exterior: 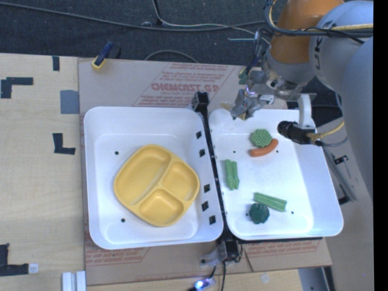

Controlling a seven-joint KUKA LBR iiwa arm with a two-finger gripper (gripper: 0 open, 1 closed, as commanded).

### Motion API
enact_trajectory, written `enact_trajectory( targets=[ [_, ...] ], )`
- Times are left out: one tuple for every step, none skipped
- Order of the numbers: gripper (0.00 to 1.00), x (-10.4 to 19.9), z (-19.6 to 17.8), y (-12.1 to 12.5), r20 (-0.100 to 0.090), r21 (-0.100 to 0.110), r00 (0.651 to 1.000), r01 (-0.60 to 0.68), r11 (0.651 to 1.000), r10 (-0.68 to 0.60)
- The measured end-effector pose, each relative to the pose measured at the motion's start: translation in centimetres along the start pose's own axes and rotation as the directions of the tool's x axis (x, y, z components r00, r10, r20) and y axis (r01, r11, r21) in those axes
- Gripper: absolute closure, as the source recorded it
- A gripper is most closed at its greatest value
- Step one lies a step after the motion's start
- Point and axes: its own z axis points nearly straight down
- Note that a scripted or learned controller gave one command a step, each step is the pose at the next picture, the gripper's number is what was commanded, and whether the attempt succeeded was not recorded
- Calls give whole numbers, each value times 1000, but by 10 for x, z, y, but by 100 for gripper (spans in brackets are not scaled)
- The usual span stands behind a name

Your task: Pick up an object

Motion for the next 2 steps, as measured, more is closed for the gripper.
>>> enact_trajectory(
  targets=[
    [100,52,13,3,1,2,1000,0,1000,0],
    [100,103,25,-4,1,2,1000,1,1000,-1]
  ],
)
